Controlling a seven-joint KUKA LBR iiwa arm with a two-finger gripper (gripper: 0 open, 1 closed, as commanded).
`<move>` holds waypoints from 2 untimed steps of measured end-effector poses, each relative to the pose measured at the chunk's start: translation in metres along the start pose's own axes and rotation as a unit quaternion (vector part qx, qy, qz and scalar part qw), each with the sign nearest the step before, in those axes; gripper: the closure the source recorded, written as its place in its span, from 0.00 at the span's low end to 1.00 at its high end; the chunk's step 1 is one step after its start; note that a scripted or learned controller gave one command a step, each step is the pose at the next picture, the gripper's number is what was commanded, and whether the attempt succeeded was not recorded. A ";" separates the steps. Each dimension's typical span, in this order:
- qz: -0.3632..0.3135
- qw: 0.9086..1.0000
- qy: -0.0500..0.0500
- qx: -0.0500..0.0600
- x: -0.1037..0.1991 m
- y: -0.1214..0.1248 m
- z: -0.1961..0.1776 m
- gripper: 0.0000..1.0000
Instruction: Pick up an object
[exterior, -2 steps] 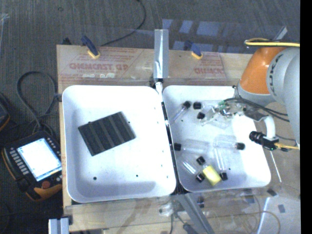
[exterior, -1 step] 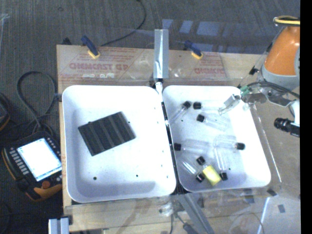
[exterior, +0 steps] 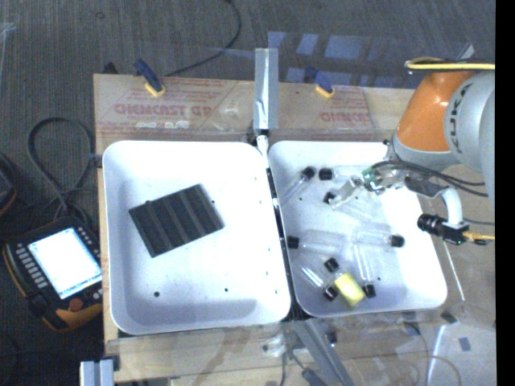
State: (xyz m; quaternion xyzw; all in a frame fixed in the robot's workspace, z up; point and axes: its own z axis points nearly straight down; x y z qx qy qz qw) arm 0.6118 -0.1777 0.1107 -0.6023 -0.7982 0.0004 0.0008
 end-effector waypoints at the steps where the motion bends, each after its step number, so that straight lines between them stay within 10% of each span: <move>1: -0.017 1.000 -0.002 -0.002 -0.048 0.002 -0.121 0.00; 2: -0.050 0.999 -0.001 -0.002 -0.001 -0.018 0.017 0.00</move>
